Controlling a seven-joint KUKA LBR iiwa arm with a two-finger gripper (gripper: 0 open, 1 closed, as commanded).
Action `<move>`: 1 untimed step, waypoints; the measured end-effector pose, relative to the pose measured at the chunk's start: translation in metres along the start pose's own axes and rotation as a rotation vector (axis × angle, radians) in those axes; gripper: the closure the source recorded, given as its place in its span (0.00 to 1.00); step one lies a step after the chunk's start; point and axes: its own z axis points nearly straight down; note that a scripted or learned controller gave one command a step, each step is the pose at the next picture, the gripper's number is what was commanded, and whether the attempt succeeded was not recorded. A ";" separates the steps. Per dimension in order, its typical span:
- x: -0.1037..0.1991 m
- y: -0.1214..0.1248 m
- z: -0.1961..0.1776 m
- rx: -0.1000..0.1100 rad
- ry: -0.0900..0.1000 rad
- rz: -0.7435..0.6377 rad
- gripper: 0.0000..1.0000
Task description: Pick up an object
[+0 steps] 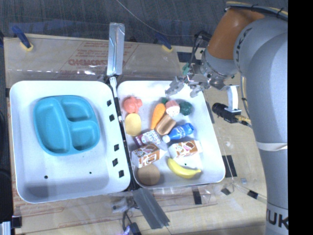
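Observation:
My gripper (185, 88) hangs over the far right part of the right bin (215, 155), fingers spread and nothing between them. Just below it lie a dark green item (185, 107) and an ice-cream-like toy (172, 108). An orange carrot (157, 114) lies to their left. Further left are a red tomato-like toy (131, 104) and a yellow lemon (133, 124). A blue bottle (180, 131), a small purple pack (147, 138), two brown-and-white cartons (148, 154) (185, 149), a banana (183, 169) and a brown kiwi (148, 175) fill the near part.
The left bin (29, 180) holds a blue divided plate (67, 123). A metal strip (115, 48) rises behind the divider between the bins. The grey arm (266, 82) occupies the right side of the view.

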 end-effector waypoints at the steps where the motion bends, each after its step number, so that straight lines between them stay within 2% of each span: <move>1: 0.000 -0.044 0.080 0.006 0.001 0.049 0.00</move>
